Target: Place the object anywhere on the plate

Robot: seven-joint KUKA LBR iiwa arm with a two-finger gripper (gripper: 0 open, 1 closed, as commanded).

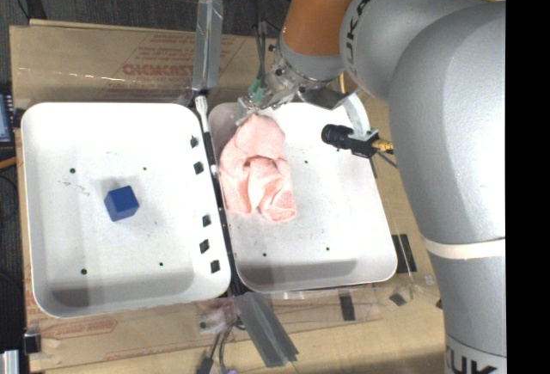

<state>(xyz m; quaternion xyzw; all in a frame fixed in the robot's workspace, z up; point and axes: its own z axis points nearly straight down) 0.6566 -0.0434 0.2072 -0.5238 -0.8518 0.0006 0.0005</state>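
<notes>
Gripper (260, 99) at far-left corner of right bin (369, 226), touching top of pink cloth (256, 168); finger state: cannot tell. Cloth lies crumpled along that bin's left edge. Blue cube (121, 202) sits mid left bin (51, 149).

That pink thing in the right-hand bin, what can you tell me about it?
The pink cloth looks like soft, fuzzy fabric, pale pink, bunched into loose folds rather than spread flat. It lies in the right bin, against the bin's left wall, running from near the far edge toward the middle. Its top end narrows to a pulled-up tip right under the arm's tool, which sits at or on it.
</notes>
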